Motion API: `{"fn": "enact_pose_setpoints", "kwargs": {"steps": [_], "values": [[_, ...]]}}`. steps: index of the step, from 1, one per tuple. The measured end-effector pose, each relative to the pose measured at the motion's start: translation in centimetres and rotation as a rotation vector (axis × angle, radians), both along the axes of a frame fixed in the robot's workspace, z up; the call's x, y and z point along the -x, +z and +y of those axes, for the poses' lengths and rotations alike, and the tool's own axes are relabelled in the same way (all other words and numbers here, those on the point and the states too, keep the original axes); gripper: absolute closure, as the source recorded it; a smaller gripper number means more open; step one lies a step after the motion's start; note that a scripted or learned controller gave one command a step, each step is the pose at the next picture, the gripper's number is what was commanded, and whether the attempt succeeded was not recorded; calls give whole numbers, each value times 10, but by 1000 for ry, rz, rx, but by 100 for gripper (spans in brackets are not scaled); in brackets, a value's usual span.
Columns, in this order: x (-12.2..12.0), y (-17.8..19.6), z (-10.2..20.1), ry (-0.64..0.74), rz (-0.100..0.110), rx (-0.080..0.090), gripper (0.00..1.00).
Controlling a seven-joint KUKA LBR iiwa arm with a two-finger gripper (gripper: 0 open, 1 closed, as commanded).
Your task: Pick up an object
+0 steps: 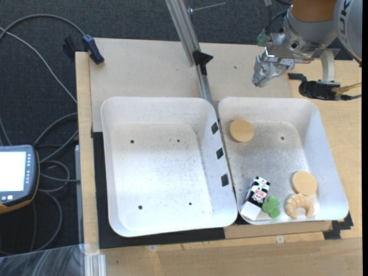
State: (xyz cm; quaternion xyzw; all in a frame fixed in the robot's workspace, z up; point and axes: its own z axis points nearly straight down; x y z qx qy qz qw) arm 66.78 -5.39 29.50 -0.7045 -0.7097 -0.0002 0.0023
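The gripper (263, 76) hangs above the far edge of the right bin (322, 125), with nothing between its fingers that I can make out. In that bin lie a round tan disc (241, 130) near the far left, a second tan disc (304, 183) at the near right, a croissant (301, 206) in front of it, a green toy (271, 207) and a black-and-white carton (257, 196) at the near left. The nearest object, the far disc, lies below and left of the gripper.
The left bin (115, 125) stands beside the right one. A slanted metal rail (184, 27) crosses the bench behind the bins. A blue clamp (92, 48) sits at the far left corner, and a tablet (14, 174) lies off the bench.
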Motion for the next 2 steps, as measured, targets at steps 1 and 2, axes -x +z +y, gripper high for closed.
{"fn": "enact_pose_setpoints", "kwargs": {"steps": [1, 2], "values": [[-3, -8, 57, 0, 1, 1, 100], [12, -25, 105, -2, 3, 1, 100]]}}
